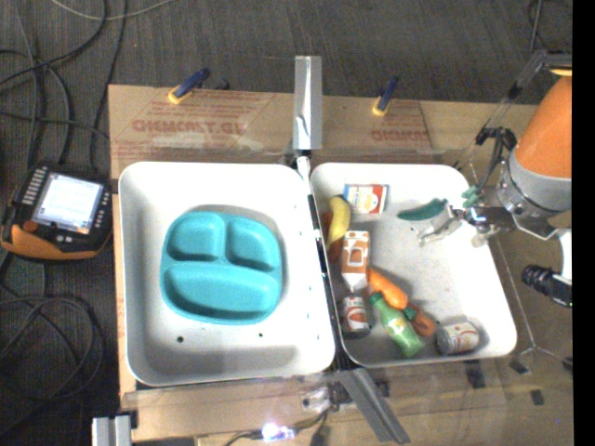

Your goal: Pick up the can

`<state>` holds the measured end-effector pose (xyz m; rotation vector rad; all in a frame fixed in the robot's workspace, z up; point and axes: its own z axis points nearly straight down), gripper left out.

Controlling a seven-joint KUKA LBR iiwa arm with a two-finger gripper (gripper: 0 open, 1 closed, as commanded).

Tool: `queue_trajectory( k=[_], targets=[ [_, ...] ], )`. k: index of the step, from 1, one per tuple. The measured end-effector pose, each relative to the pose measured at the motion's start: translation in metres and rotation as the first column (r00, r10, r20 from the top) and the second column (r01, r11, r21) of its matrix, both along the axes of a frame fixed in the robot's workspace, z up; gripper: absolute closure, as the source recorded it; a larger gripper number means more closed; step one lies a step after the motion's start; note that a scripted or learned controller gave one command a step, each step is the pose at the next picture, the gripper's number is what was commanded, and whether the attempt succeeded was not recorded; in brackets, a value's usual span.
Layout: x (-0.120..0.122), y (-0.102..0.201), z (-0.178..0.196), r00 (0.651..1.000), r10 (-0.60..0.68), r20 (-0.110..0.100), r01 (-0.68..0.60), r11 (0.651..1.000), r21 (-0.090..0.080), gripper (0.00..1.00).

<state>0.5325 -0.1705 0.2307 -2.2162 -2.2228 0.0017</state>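
Can (458,336) lies well apart from the seemingly open, empty pincer (435,231).

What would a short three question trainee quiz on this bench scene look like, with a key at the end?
1. True or false: the tool is over the right bin.
2. Which bin holds the blue tray? A) left bin B) right bin
3. Fill in: the can lies in the right bin's near ____ corner.

Key: 1 true; 2 A; 3 right.
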Motion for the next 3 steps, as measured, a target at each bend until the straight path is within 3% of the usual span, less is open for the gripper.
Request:
queue_trajectory(
  k=[1, 2, 3],
  targets=[
    [0.041, 0.028, -0.124, 0.993, 0.118, 0.015, -0.118, 0.993, -0.01, 0.0],
    [0.105, 0.046, -0.125, 0.993, 0.113, 0.035, -0.111, 0.993, -0.034, 0.0],
    [0.094, -0.014, -0.138, 0.97, 0.244, 0.02, -0.244, 0.97, -0.002, 0.0]
  ],
)
